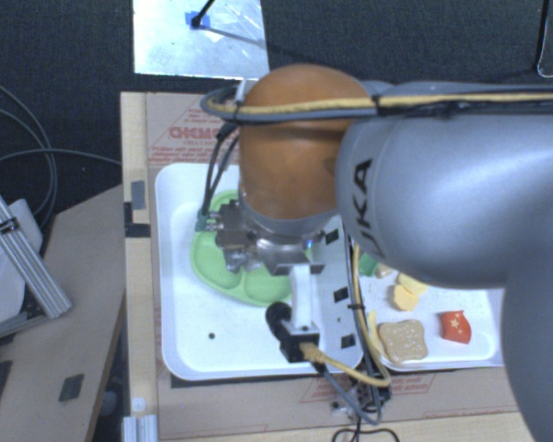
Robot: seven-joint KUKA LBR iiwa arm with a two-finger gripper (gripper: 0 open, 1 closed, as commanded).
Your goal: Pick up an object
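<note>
The green object (210, 254) lies directly beneath the gripper (258, 258), spreading toward frame left (open or closed: cannot tell).

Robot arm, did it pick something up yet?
Not yet, as far as I can see. Done: the arm is low over the left bin, right above the green thing. In hand: nothing looks lifted; the green thing lies flat on the bin floor. Left: grab one thing and lift it. The toast, red piece and yellow piece lie in the right bin.
</note>
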